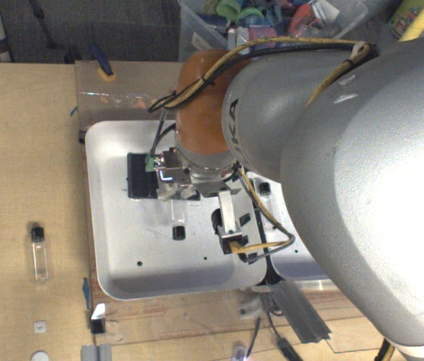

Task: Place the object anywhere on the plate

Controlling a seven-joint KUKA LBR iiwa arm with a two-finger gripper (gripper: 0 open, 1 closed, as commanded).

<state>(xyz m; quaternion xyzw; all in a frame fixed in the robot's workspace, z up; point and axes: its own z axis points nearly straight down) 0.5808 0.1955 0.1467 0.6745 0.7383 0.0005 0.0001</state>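
Observation:
My gripper (179, 226) hangs over the middle of the left white bin (114, 254), reaching down from the orange-banded wrist (201, 119). A black rectangular block (141, 175) sits just left of the gripper, close against it; I cannot tell whether it lies on the bin floor or touches the gripper. The bin floor around the gripper's tip is bare white with a few small dark specks. The grey arm hides the bin's right part.
The arm covers most of the right bin, leaving only a strip of its front rim (306, 275). A clear tub of colourful toys (272, 6) stands at the back. A small clear vial (39, 253) lies on the wooden bench at the left.

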